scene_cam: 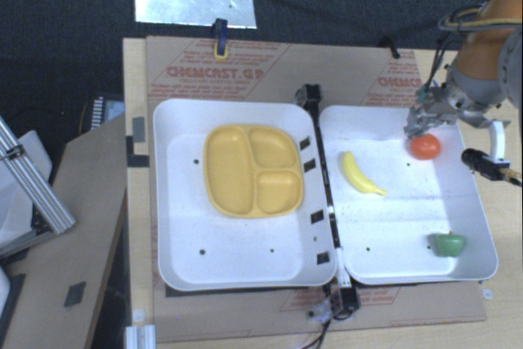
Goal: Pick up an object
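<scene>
In the right bin [384, 257] lie a yellow banana [359, 175] near the middle, a small orange-red tomato [424, 147] toward the back right, and a green pepper [447, 243] at the front right corner. My gripper [422, 123] hangs just above and behind the tomato, at the bin's far right. Its fingertips point down close to the tomato's top. Nothing shows between the fingers.
The left bin [188, 249] holds a yellow divided plate [252, 171]. A black clamp strip [320, 184] runs between the two bins. The arm's grey body and orange band [489, 53] rise at the right edge.
</scene>
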Controlling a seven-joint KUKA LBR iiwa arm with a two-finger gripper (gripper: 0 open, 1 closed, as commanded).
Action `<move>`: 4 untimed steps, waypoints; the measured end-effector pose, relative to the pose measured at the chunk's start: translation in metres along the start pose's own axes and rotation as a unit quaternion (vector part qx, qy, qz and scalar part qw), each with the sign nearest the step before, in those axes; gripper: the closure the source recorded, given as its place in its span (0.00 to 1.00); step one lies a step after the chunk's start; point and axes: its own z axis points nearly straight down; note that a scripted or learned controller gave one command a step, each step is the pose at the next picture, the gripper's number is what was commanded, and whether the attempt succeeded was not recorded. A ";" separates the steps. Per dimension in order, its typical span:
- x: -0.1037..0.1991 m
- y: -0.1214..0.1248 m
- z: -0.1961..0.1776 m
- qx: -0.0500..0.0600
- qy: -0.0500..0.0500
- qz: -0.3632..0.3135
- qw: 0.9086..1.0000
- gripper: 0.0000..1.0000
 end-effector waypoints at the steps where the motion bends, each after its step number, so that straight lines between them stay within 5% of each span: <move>1: -0.006 -0.002 -0.063 0.000 0.000 0.002 1.000 1.00; 3: -0.014 0.003 -0.162 0.000 0.000 0.000 1.000 1.00; 4: 0.030 0.001 -0.151 0.003 0.001 -0.001 1.000 1.00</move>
